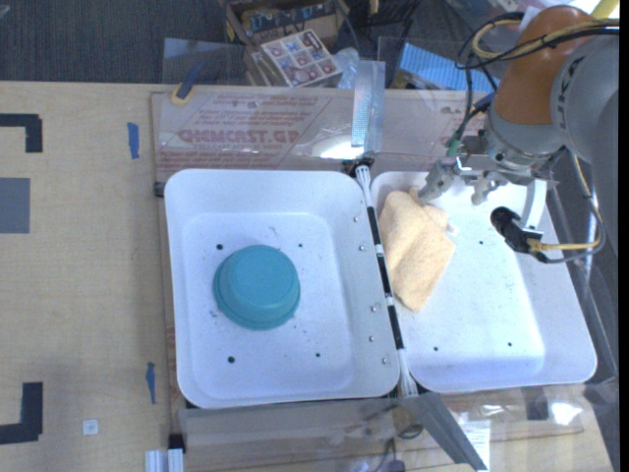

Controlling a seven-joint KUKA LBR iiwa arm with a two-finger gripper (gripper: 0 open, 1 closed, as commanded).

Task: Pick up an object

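The end effector (454, 180) sits at the far edge of the right bin (511, 352), with the grey arm (580, 87) and its orange band (536, 37) rising behind it. One pale finger (433, 184) slants down and touches, or nearly touches, the top corner of the yellow cloth (416, 247). I cannot tell whether the end effector is open or closed; the angle is too poor to show a gap, and nothing is plainly caught between its fingers.

The cloth lies just below and left of the end effector, folded into a soft wedge against the divider (381, 264) between the 2 bins. The teal bowl (257, 285) rests upside down well to the left, in the left bin (197, 214). A black cable (511, 226) hangs just right of the end effector.

My judgement is that the cloth is the likely target, and the risks follow from that. Catching only a corner could let the fabric slide free on the lift. A pinch too near the bin wall could snag the divider or push the cloth flat instead of gathering it. The dangling cable could also drag across the bin.
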